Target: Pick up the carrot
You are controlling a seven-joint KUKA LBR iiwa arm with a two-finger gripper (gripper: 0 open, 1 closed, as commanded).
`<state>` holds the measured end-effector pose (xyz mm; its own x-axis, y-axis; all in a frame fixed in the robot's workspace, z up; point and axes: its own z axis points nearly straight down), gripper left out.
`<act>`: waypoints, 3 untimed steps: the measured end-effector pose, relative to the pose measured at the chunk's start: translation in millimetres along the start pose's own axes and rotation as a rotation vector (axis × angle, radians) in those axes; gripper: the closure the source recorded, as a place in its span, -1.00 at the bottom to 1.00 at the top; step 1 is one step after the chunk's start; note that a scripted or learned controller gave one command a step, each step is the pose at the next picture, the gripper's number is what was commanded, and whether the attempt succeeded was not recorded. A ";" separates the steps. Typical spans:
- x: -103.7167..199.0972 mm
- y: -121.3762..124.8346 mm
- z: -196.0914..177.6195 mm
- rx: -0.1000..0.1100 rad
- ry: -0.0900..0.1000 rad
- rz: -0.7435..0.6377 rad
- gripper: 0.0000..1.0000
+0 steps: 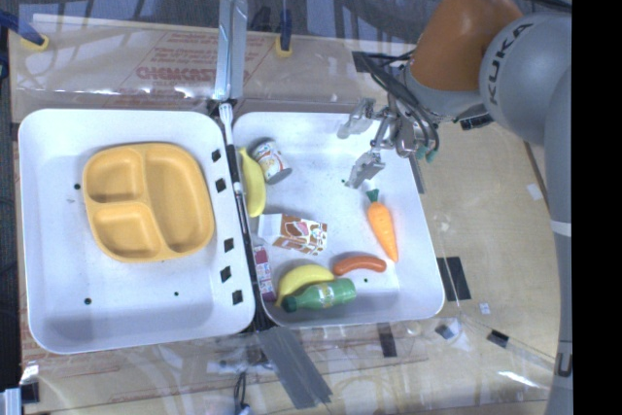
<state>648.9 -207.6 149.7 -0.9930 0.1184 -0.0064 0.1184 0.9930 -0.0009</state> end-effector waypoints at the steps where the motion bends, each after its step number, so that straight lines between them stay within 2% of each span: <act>1: -4.5 0.4 53.7 0.000 0.000 -0.319 -1.00; 2: -5.7 26.9 53.1 -0.002 0.005 -0.438 -1.00; 3: 9.8 -2.5 -89.5 -0.001 0.000 -0.739 -1.00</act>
<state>638.3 -208.8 239.2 -0.8137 -0.5813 -0.0047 -0.5813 0.8137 -0.0044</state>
